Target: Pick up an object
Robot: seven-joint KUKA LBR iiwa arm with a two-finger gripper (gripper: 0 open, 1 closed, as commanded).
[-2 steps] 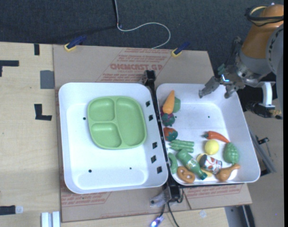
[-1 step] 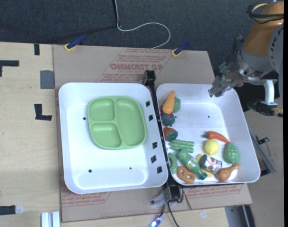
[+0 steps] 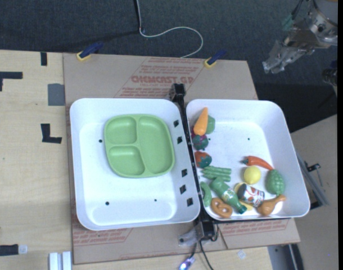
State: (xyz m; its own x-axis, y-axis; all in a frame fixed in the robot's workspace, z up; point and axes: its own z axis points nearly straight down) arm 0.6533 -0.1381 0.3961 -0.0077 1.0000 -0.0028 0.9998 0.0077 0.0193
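Gripper sits high at the upper right of your view, over the dark floor beyond the bench and well apart from both bins; you cannot tell from this angle whether it is released or clenched, and nothing is seen in it. Judged from that, your pick has not begun.

Candidate objects all lie in the right bin, crowded toward its near and left sides. A toy carrot leans along the divider wall, with green beans below it. A red chilli, a lemon and a green leafy vegetable sit near the right wall, just beside one another. A small can, a drumstick and a green bottle touch or overlap at the near edge.

The left bin holds a green divided plate, lying flat.

Expect trouble in the near cluster: pieces touching walls leave little room for fingers. The chilli stands the most exposed, so it is likely your easiest target
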